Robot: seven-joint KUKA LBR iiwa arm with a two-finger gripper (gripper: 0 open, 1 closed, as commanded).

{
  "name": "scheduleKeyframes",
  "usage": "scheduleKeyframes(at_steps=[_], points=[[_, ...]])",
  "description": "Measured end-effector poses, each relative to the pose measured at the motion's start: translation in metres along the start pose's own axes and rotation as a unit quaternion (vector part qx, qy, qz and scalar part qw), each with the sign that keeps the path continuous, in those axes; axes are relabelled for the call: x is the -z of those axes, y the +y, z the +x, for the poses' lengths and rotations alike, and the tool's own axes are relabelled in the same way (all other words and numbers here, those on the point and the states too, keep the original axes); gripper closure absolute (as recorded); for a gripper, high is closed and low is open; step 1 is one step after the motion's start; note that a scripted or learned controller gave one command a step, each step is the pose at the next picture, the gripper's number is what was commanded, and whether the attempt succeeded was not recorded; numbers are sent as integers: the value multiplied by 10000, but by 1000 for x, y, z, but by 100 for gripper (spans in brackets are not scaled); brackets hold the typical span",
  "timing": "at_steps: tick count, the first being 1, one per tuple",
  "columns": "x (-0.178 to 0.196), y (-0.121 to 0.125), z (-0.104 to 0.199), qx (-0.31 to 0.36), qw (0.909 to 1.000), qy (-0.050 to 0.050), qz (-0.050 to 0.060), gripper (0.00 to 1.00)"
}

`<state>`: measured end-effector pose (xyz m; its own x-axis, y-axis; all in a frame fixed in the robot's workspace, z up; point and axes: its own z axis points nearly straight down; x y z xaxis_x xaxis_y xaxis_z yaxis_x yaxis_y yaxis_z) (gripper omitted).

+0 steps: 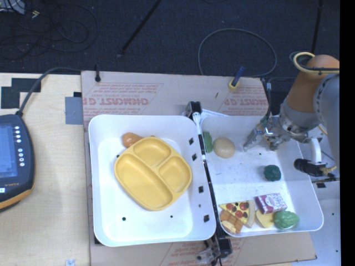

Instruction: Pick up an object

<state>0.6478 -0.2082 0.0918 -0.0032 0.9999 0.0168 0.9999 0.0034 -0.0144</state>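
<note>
- left bin (105, 204): divided plate (152, 172) near centre, small round item (130, 139) tucked at its far-left edge
- right bin (302, 190): egg-shaped item (224, 147) far-left, ball (272, 173) right of centre
- near edge of right bin: pizza slice (235, 214), carton (270, 203), leafy piece (285, 220) in a row
- tablet (14, 159) left of both bins

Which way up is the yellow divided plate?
Right side up: the yellow divided plate shows its three compartments facing upward, lying in the left bin.
</note>
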Motion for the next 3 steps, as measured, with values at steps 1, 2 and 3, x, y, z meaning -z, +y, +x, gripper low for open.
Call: scheduleKeyframes(at_steps=[1, 2, 3], points=[[-5, -62, 15, -34, 10000, -74, -51, 0], [6, -59, 14, -38, 10000, -66, -62, 100], [31, -69, 110, 18, 10000, -63, -58, 100]])
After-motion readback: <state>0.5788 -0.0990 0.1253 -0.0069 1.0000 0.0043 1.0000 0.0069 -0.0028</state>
